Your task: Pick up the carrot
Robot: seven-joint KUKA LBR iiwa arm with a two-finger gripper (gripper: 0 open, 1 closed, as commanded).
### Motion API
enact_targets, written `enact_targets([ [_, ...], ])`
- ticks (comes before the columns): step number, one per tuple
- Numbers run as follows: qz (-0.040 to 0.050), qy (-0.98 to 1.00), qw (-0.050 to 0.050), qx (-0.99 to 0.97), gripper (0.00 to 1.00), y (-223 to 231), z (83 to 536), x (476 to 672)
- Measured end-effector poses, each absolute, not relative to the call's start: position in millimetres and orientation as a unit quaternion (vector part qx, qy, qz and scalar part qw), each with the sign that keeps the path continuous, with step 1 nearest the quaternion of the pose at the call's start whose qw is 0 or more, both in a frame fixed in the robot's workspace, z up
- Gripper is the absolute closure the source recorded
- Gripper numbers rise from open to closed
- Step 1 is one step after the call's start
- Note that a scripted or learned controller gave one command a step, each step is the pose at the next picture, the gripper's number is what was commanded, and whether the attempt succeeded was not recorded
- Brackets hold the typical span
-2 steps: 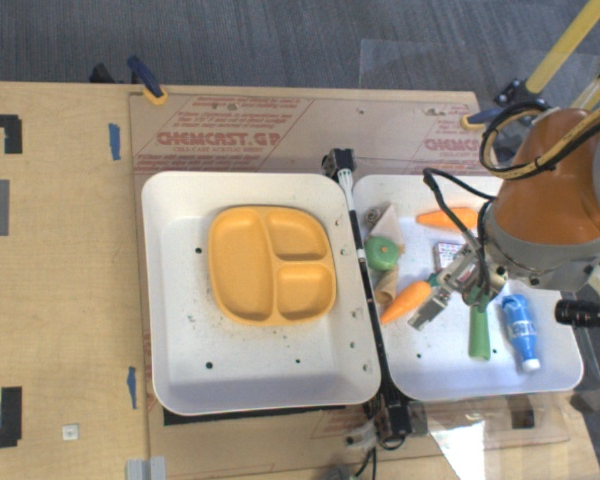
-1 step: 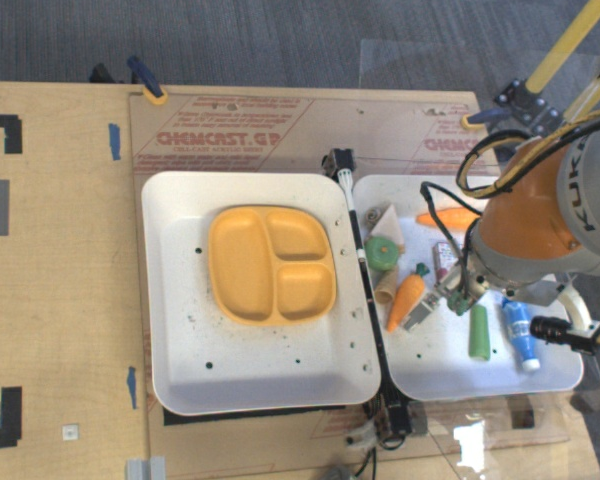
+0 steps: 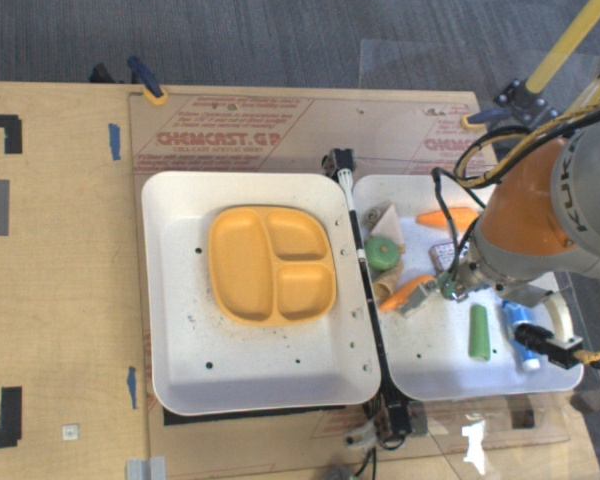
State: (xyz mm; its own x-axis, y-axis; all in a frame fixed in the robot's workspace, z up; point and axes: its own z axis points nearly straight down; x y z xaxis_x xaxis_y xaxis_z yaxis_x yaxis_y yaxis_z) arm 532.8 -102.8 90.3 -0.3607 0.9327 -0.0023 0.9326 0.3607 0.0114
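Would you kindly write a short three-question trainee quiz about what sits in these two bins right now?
1. True or false: the yellow three-compartment plastic plate lies in the right white bin.
2. Which item lies nearest the gripper: A) orange carrot, B) green cylindrical stick, C) round green toy?
3. Fill in: the grey arm with the orange band reaches over the ____ bin.

Key: 1 false; 2 A; 3 right.

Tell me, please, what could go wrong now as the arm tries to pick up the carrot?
The gripper hangs beside the carrot, which lies crowded against the green ball, so it might grab or push the wrong thing. A second orange piece lies farther back, half under the arm, and could be mistaken for the target.
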Motion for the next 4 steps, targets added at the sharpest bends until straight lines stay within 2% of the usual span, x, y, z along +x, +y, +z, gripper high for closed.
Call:
enact_targets([
  [1,0.0017,0.803,0.005,0.596,0.0,-102.8,89.8,573.8],
  [2,0.0009,0.714,0.005,0.701,0.0,-173.0,143.5,635.3],
  [3,0.0024,0.696,0.005,0.718,0.0,-151.0,106.4,607.3],
  [4,0.0149,0.645,0.02,0.764,0.0,-147.3,104.3,598.5],
])
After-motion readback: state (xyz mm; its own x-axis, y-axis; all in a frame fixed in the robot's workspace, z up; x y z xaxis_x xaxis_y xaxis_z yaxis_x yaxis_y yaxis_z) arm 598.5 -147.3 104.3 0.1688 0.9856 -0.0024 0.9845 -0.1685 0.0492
